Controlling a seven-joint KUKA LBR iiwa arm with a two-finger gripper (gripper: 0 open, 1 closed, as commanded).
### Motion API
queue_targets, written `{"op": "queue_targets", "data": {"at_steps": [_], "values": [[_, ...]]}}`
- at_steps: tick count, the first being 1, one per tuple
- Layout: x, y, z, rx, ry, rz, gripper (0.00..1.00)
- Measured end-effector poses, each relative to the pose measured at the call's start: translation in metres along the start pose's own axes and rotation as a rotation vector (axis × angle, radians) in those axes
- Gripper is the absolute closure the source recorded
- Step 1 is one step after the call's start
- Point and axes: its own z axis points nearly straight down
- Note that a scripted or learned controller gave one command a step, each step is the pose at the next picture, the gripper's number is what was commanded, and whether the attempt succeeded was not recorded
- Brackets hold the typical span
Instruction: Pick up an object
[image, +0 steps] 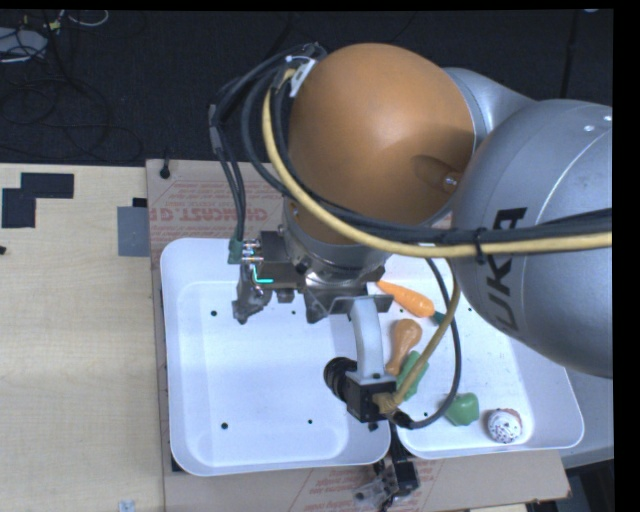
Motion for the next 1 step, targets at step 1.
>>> {"op": "queue_targets", "data": {"at_steps": [1], "values": [[-0.0163,0.0469,0.1298,0.007,-0.004,0.005,0.0]]}}
